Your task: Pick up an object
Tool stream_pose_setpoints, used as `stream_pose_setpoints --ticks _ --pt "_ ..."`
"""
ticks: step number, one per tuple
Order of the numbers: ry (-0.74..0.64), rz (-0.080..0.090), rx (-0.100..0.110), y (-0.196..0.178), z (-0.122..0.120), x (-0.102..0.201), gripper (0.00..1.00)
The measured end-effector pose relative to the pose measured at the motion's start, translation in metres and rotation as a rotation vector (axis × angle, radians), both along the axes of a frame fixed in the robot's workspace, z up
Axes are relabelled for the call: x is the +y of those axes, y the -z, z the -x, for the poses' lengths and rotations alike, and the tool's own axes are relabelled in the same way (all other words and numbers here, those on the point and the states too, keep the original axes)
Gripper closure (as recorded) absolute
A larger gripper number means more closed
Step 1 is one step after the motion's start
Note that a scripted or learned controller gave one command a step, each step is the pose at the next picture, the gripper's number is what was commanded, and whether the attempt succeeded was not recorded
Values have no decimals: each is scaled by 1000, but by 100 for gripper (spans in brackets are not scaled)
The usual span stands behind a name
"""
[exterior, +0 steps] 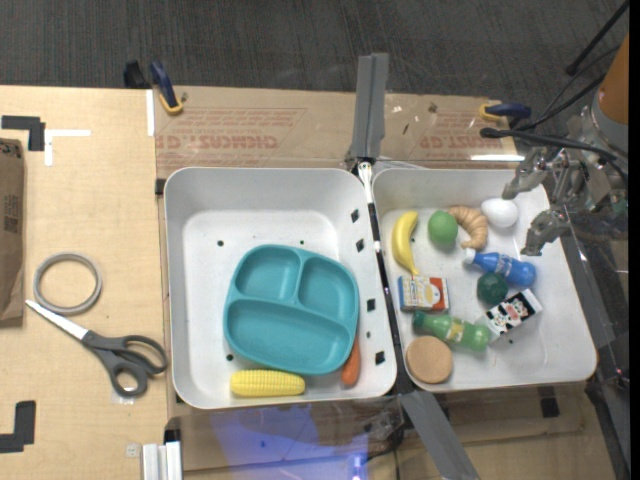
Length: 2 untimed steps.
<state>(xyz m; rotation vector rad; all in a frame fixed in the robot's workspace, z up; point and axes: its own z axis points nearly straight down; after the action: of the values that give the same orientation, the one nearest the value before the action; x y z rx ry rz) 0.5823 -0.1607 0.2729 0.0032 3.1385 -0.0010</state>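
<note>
- Nearest us, along the front edge of the table (90, 408): scissors (105, 346) with grey handles and a roll of tape (67, 281) on the bare wood at left.
- Left bin (190, 218): a teal divided plate (292, 309) fills its middle, a corn cob (267, 383) lies just in front of the plate, and an orange carrot (350, 368) is tucked at the plate's front right corner.
- Right bin (560, 348), front to back: a tan round disc (431, 359), a green bottle (455, 330), a black-and-white carton (512, 311), a small red-and-white box (422, 293), a dark green ball (492, 288), a blue bottle (503, 266), a banana (403, 240), a green apple (442, 228), a croissant (470, 224), a white egg (499, 212).
- The hand (548, 230) hangs over the right bin's far right corner, near the egg and the blue bottle but touching neither. We see nothing between its fingers; whether they stand open or closed we cannot tell.
- We judge the step as approach: no object picked yet. The next move calls for settling on one target, descending squarely over it and closing. The things lie crowded, so a clean descent without nudging neighbours matters.
- Farther back: brown cardboard (260, 133) under the bins, blue clamps (165, 86) at its far edge, then dark grey carpet floor (300, 18). Cables (590, 98) trail at far right.
</note>
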Motion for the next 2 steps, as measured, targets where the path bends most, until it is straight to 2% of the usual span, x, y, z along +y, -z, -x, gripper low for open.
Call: stream_pose_setpoints --ticks 1,2 --pt "-29 0 2 155 -14 3 0" --pt "-80 0 2 181 44 34 0"
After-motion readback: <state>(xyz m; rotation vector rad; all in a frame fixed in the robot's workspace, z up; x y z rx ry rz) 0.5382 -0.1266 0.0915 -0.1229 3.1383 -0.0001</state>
